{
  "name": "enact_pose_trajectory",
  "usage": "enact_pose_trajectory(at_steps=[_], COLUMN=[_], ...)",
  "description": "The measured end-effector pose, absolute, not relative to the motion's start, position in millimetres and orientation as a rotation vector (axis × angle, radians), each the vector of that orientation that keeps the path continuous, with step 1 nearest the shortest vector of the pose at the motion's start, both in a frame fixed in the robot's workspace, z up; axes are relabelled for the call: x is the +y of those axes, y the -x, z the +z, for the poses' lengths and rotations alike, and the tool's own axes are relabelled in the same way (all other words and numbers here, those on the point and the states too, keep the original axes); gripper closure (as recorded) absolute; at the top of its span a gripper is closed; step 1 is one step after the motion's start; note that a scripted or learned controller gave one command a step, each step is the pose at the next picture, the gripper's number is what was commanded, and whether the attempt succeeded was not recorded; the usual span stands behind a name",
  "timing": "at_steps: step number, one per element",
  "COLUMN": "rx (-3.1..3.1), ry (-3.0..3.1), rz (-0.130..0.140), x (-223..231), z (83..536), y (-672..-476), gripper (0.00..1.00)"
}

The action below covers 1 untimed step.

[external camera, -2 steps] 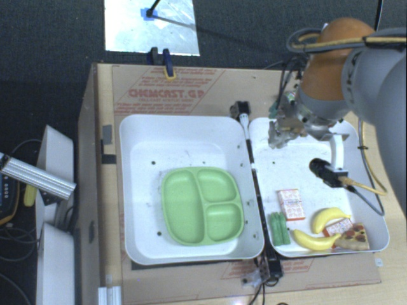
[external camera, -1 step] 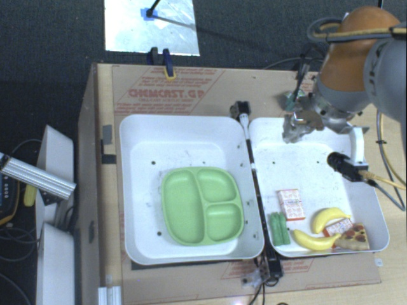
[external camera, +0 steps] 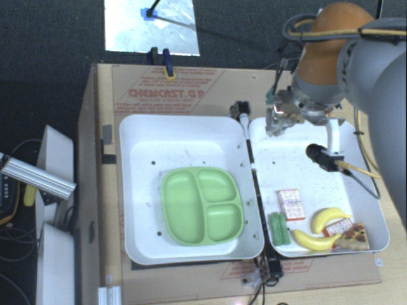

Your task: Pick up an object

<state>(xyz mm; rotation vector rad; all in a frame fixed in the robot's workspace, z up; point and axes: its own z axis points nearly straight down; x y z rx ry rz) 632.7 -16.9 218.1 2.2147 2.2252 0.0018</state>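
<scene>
Gripper (external camera: 275, 124) sits at upper left corner of the right bin (external camera: 286, 164), close to the divider between the two bins; cannot tell whether it is released or clenched from this slant, and nothing is seen carried under it. Candidate objects all lie at the opposite, lower end of the right bin, well apart from the gripper: small red-and-white box (external camera: 290, 204) just beside the divider, green block (external camera: 278, 227) below it and hard against the bin's left wall, banana (external camera: 308, 239) to the right of that, pizza-slice toy (external camera: 351, 237) in the lower right corner, touching or nearly touching the banana. Judgement: the box looks the best target, since it lies flat with bare floor above and to its right; approach from straight above and close across its narrow sides. The green block is a poor pick because the wall crowds one side. Banana and pizza slice are bunched, so a grasp there risks nudging both. Left bin (external camera: 159, 138) holds only a green divided plate (external camera: 202, 205), wide and low, hard to pinch except at the rim. Printed cardboard (external camera: 168, 94) lies under the bins on the desk; a blue clamp (external camera: 166, 61) is at its top edge, clear of the work
</scene>
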Motion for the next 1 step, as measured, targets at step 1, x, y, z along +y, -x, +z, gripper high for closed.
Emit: enact_pose_trajectory(at_steps=[1], rx=[2.222], ry=[-2.217], rz=[0.002], x=[-48.0], z=[233.9], y=[-637.1], gripper=[1.00])
